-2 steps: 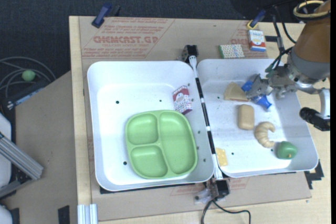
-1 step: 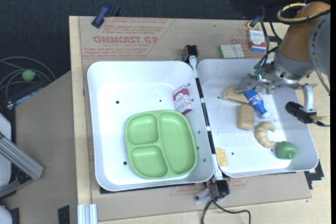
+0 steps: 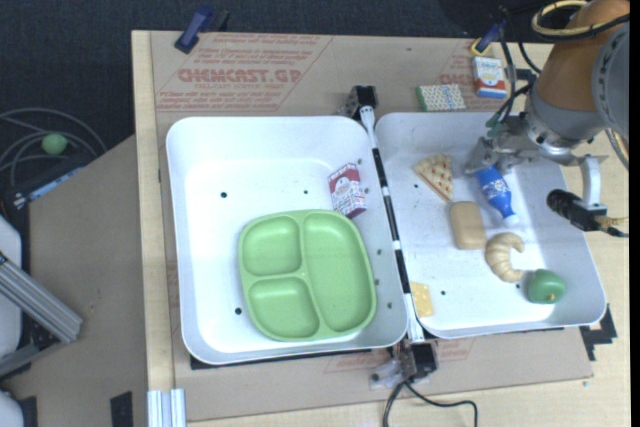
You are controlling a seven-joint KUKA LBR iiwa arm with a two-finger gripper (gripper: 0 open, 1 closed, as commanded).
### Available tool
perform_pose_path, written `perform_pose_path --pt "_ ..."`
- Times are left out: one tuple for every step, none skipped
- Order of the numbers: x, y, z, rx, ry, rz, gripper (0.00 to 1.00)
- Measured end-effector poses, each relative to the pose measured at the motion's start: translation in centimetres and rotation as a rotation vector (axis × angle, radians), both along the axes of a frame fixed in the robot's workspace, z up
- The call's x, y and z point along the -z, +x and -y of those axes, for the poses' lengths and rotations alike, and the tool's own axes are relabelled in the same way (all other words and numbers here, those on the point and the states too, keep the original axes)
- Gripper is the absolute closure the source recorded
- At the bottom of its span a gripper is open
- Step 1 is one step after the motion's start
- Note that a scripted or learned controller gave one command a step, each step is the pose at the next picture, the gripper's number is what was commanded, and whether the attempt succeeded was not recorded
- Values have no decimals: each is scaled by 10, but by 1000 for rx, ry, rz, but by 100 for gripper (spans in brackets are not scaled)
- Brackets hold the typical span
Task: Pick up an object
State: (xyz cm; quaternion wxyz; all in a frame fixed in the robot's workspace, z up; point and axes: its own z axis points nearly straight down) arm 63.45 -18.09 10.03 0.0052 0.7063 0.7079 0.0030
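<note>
Dark blue-grey carpet surrounds a pale wooden desk topped with a tan sheet printed in red lettering.

Left bin: shallow, white, smooth plastic with rounded corners. Contents: one light green plate, glossy, rounded-square, moulded into three compartments, lying flat toward the near side; one small red and white carton, boxy, at the bin's right side just above the plate.

Right bin: same make, set touching the left bin along a black divider strip. Contents: a tan wedge with a gridded surface, waffle-like, in the upper left; a blue and white bottle, cylindrical, lying tilted; a beige rounded block, bread-like, just below and left of the bottle; a pale curved croissant shape near the block; a round green fruit shape, glossy, at the near right corner; a small yellow square, flat, by the near left edge.

Arm: grey with an orange section, entering from the right. Tool sits low over the right bin just above the bottle's upper end; whether its fingers are spread or closed cannot be told, and no object is seen between them.

Behind the right bin on the desk: a small patterned card and a little box.
</note>
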Motion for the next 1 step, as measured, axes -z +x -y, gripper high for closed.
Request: perform_pose_path --pt "-86 -22 -107 -1 5 -8 100"
